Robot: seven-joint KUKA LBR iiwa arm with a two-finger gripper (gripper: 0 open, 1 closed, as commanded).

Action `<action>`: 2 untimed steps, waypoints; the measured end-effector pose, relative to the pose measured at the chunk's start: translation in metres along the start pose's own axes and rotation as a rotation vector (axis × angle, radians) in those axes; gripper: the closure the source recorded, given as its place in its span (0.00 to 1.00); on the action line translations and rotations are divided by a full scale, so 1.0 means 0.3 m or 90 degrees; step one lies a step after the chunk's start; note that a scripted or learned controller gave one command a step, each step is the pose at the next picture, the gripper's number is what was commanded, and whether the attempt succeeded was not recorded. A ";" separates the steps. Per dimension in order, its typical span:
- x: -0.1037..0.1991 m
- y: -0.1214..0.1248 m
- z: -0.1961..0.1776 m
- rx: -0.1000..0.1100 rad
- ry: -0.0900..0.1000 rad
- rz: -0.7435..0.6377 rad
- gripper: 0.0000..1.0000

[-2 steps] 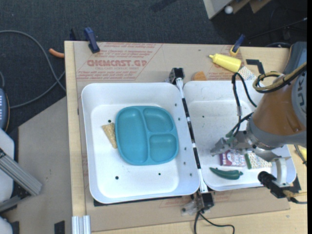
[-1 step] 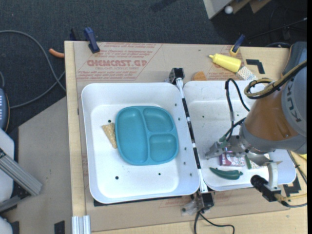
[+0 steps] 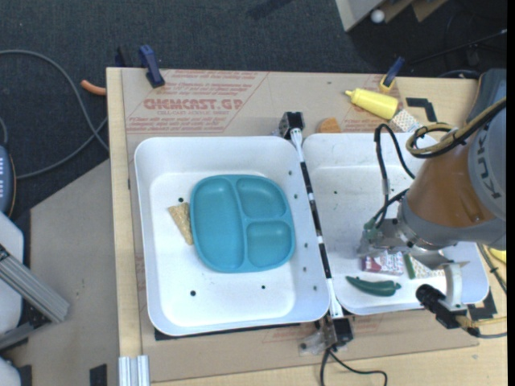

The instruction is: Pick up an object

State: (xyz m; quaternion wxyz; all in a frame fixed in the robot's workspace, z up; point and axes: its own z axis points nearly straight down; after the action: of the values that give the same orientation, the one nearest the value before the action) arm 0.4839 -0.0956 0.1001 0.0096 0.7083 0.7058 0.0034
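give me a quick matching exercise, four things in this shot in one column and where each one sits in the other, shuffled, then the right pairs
Things:
1. teal divided plate
2. green pepper
3. yellow bottle
4. tan cracker

Places:
A. on the bench beyond the bins
B. middle of the left bin
C. near edge of the right bin, by the gripper
D. left bin, partly tucked under the plate's left edge

Pairs: 1-B, 2-C, 3-A, 4-D
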 end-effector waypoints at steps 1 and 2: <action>0.001 -0.002 0.002 0.001 0.000 0.000 0.00; -0.002 0.001 -0.033 -0.001 -0.002 0.001 1.00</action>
State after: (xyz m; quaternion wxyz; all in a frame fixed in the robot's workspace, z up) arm 0.4840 -0.0962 0.1099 0.0111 0.7088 0.7053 0.0031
